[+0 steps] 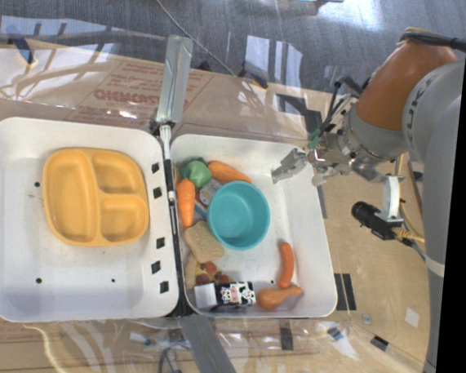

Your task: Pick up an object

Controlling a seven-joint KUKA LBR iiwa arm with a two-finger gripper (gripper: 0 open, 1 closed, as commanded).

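Black-and-white toy cow (235, 293), lying sideways

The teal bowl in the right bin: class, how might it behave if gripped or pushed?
The teal bowl looks rigid, probably light plastic. Its smooth, round rim may slip from the gripper. Pushed, it would probably slide into the carrot beside it.

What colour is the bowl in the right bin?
Teal; the bowl shows in the camera view.

Red print runs across the cardboard sheet (136, 90) at eleven o'clock — too faint to read. Nothing else carries lettering.
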